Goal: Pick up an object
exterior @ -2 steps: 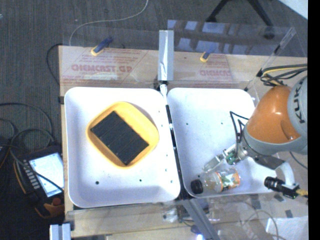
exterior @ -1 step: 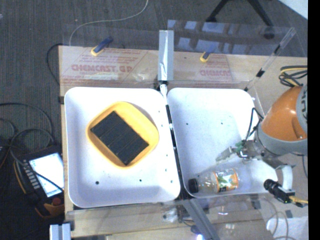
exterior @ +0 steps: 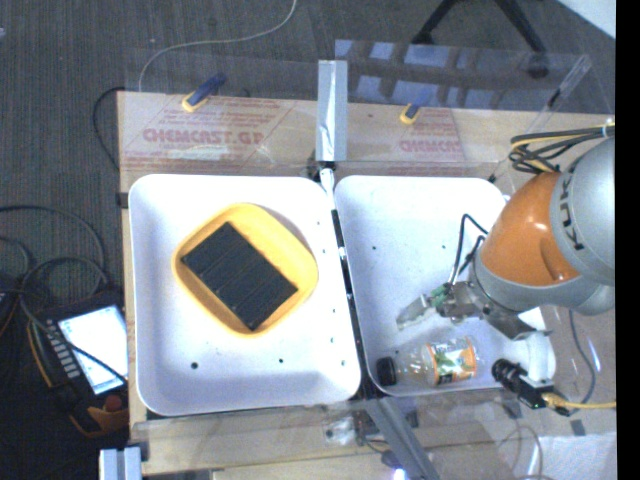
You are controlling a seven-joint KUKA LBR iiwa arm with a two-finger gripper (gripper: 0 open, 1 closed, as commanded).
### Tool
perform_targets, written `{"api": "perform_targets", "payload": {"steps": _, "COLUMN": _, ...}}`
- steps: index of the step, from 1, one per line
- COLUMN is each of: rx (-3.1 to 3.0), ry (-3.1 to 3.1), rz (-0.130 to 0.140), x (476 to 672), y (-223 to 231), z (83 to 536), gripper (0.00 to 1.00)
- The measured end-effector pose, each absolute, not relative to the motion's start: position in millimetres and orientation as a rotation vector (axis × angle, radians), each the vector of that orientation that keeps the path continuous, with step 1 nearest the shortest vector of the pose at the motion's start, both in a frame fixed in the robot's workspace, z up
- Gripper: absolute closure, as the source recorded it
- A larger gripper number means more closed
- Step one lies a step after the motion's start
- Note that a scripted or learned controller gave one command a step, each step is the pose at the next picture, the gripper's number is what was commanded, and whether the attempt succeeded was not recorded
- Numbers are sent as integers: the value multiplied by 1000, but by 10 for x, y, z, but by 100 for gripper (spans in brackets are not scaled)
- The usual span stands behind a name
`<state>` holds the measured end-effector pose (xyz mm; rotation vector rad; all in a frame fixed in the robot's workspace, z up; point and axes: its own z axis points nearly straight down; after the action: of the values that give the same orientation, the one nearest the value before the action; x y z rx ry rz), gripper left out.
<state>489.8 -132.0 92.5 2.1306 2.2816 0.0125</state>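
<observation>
A small clear bottle (exterior: 438, 361) with an orange and green label and a dark cap lies on its side along the front wall of the right bin (exterior: 420, 218). My gripper (exterior: 428, 306) hangs low over the right bin's front right part, just behind the bottle and apart from it. The grey arm with its orange band (exterior: 530, 243) reaches in from the right and hides the bin's right corner. In the left bin (exterior: 160, 368) sits a yellow dish (exterior: 295, 248) holding a flat black ribbed pad (exterior: 240, 275).
A raised divider (exterior: 340, 258) separates the two bins. Yellow and black cables (exterior: 550, 148) loop behind the arm at the right. A tablet (exterior: 95, 343) lies on the floor left of the bench. Clear panels stand behind the bins.
</observation>
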Motion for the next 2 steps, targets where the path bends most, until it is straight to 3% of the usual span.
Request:
{"api": "perform_targets", "payload": {"steps": 1, "rx": 2240, "ry": 2205, "rz": -3, "x": 4832, "y": -1759, "z": 1060, "gripper": 0}}
{"api": "perform_targets", "payload": {"steps": 2, "rx": 2148, "ry": 2268, "rz": 3, "x": 4869, "y": -1499, "z": 922, "gripper": 0}}
